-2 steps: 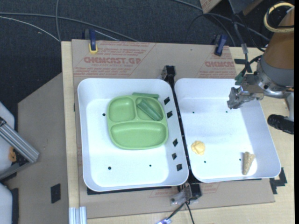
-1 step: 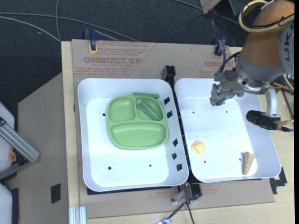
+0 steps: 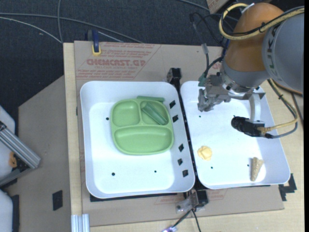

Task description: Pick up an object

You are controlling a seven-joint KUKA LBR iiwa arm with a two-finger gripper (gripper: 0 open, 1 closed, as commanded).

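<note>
My gripper [image 3: 206, 104] hangs over the back left part of the right bin [image 3: 227, 178], fingers pointing down, with nothing visible between them. A small yellow object [image 3: 204, 152] lies in the right bin toward its front left, well in front of the gripper. A tan cone-shaped object [image 3: 256, 168] lies near the bin's front right corner. In the left bin [image 3: 96, 168] sits a green divided plate [image 3: 141, 127] with a green oblong piece [image 3: 155, 112] in its back right compartment.
A black cable-like part [image 3: 247, 126] of the arm hangs over the middle of the right bin. Black clips [image 3: 175, 75] sit along the seam between the bins. The bins rest on a cardboard sheet [image 3: 120, 57].
</note>
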